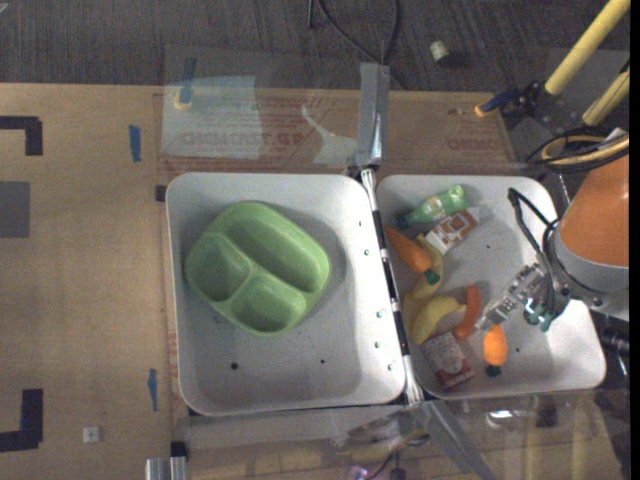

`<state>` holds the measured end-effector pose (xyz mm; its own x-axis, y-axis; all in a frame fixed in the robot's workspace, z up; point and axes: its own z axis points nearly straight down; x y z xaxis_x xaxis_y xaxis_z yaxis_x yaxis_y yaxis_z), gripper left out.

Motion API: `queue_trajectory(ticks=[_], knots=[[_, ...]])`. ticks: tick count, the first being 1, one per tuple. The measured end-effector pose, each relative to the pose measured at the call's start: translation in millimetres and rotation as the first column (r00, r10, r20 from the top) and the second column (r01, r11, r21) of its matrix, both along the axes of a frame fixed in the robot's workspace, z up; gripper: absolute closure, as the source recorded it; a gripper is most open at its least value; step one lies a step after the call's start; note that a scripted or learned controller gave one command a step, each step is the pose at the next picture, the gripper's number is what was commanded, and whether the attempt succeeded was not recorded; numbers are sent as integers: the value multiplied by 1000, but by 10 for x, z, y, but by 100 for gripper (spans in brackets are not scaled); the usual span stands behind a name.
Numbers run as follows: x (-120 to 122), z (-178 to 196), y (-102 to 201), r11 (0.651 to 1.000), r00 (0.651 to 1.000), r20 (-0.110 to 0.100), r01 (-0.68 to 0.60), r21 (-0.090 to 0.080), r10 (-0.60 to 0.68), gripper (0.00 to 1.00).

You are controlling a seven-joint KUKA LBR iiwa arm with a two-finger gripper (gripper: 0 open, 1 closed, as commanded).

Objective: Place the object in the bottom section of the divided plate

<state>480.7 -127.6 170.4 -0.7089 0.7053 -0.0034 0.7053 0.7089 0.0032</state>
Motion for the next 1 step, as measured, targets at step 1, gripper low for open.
queue_trajectory(ticks=[1], knots=[[-2,140,910,963,963,-3,-268,0,268,100]])
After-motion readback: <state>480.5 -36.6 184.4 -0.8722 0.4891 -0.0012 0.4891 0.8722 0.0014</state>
